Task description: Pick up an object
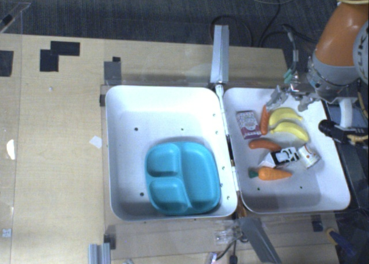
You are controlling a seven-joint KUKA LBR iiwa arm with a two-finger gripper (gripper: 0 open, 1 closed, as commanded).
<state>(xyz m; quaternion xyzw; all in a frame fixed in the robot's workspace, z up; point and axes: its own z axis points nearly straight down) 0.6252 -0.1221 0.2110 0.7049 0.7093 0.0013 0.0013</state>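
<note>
Hovering: we are holding the gripper (pixel 292 97) over the back edge of the right bin (pixel 331 199), just above the pile of toy food.
Gripper state: we are seeing two metal fingers (pixel 278 94) splayed apart with nothing between them, so we are judging the gripper to be spread wide and carrying nothing.
Candidate object: we are picking out the yellow banana (pixel 286 117) as the nearest target; it is lying directly under the fingers, touching a second yellow banana (pixel 293 134) in front of it.
Neighbours: we are noting an upright orange carrot (pixel 264 120) pressed against the banana's left end, a reddish carrot (pixel 266 144) lying across below, another carrot with a green top (pixel 272 173) nearer the front, a pink packet (pixel 247 123) to the left, and a black-and-white can (pixel 294 155) between the carrots.
Approach: we are advising a straight descent with the fingers straddling the banana across its narrow width, not along its curve.
Risk: we are judging the crowding to be the main hazard; a finger landing on the carrot or the second banana would be blocking the close.
Left bin: we are leaving the left bin (pixel 124 142) and its blue divided tray (pixel 181 177) alone.
Arm: we are keeping the orange-banded wrist (pixel 343 32) clear of the bin's far wall.
</note>
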